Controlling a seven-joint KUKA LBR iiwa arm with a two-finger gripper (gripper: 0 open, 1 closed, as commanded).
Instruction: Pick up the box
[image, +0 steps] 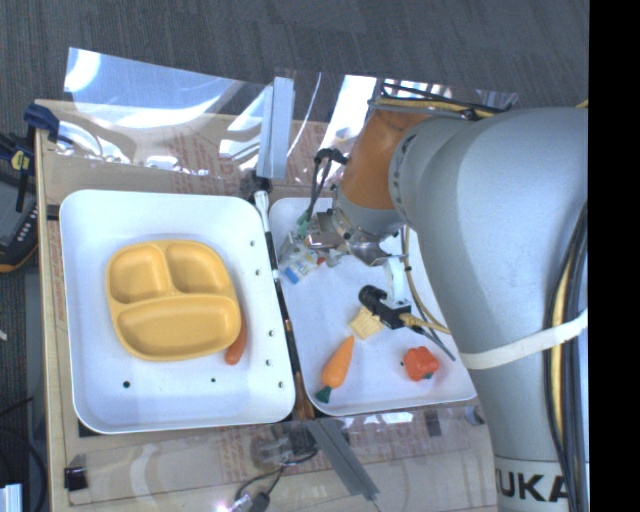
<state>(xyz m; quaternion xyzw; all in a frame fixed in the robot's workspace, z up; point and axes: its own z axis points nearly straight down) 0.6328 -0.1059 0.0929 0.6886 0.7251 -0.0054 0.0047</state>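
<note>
Task not done: the box (296, 264), apparently the small blue-and-white item, sits in the right bin (385, 387) near its far left corner, close against the left wall. The gripper (320, 238) is low in that same corner, just beside or on the box. The clutter there is too blurred to confirm contact. Can't tell if the gripper is clenched or released, so no grasp is confirmed. Left to do: secure the box and lift it clear. The right bin also holds an orange carrot (338, 362) by the near left corner, a yellow wedge (364, 324) mid-bin and a red vegetable (421, 363) toward the near edge. The left bin (110, 385) holds a yellow divided plate (172, 297), with a reddish sausage (235, 348) touching its near right edge.
</note>
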